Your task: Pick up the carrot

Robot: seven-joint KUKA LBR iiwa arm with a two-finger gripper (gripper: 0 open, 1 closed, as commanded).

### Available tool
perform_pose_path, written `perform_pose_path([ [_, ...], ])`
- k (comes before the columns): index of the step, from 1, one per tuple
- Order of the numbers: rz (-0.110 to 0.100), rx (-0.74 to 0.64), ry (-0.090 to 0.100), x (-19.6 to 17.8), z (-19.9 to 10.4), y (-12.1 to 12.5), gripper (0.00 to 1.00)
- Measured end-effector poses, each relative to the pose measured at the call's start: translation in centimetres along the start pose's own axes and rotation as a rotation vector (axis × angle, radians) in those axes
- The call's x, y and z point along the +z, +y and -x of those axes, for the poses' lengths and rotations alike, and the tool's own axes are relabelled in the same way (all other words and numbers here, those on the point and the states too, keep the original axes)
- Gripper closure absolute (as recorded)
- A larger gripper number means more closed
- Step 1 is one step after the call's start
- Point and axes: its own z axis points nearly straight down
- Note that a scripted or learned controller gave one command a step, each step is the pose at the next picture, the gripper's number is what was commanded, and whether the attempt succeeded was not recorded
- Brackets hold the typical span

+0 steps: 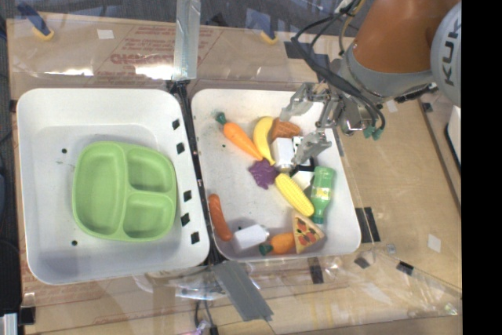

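Note:
The carrot (239,138), orange with a green top, lies slanted in the upper left of the right bin (205,110). A second, stubbier carrot (280,245) rests by that bin's front wall. My gripper (307,124) hangs over the bin's upper right part, to the right of the slanted carrot and apart from it. Its two fingers (301,100) are spread open, with nothing gripped between them. They stand just beside a brown bread piece (284,128) and a white box (282,149).
Around the carrot lie a banana (263,139), purple grapes (263,173), a corn cob (294,194), a green bottle (321,192), a pizza slice (308,234), a white block (251,235) and a sausage (218,216). The left bin (31,110) holds a green divided plate (122,190).

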Motion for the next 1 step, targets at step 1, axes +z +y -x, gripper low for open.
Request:
perform_pose_path([
  [1,0.004,-0.047,0.004,5.81,1.44,5.37,0.00],
])
